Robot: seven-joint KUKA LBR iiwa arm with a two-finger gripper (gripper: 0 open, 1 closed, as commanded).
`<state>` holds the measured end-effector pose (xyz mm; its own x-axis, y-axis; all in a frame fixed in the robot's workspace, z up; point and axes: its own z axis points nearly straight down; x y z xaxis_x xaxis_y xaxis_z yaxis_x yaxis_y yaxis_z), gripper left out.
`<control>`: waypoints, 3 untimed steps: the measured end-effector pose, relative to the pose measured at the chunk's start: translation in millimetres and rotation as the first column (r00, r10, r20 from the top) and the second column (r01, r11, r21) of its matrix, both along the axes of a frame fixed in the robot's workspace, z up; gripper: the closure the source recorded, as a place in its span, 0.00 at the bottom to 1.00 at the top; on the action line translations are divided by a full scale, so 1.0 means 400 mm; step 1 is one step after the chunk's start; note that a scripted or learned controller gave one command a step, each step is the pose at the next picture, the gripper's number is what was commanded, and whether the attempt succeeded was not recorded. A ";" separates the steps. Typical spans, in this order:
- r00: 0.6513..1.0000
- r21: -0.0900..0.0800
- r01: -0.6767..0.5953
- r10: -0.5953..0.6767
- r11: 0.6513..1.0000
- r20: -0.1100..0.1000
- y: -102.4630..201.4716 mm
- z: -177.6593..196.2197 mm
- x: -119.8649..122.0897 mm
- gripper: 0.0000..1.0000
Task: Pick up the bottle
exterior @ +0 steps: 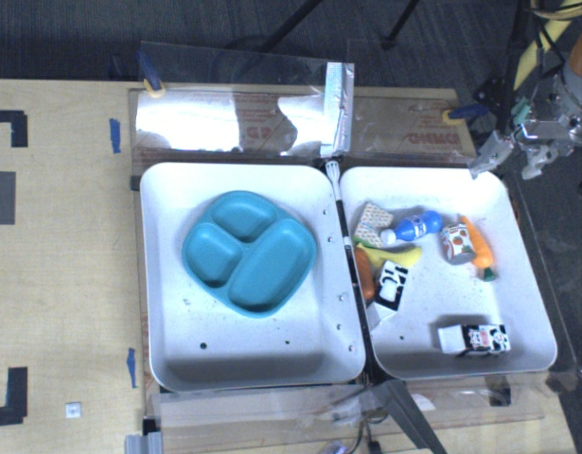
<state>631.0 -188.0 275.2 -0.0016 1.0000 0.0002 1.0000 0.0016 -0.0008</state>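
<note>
The bottle [411, 227] is blue with a white cap and lies on its side in the right bin [532, 282], in the far left part. It rests among a patterned packet [371, 219] and a banana [393, 255]. My gripper [510, 163] hangs over the far right corner of the right bin, well right of the bottle and apart from it. Its two fingers stand spread, open, with nothing between them.
Also in the right bin are a red and white can [454, 242], a carrot [479, 247], a black and white card [393, 285] and a cow-patterned carton [475, 339]. The left bin [167, 339] holds a blue divided plate [249, 252].
</note>
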 end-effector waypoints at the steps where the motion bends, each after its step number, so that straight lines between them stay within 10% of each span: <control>1: 0.951 -0.002 -0.309 0.309 0.951 0.003 -0.019 -0.452 0.020 0.00; 2: 0.880 -0.004 -0.475 0.476 0.880 0.006 0.230 -0.350 0.093 0.00; 3: 0.879 -0.007 -0.476 0.476 0.880 0.011 0.231 -0.322 0.096 1.00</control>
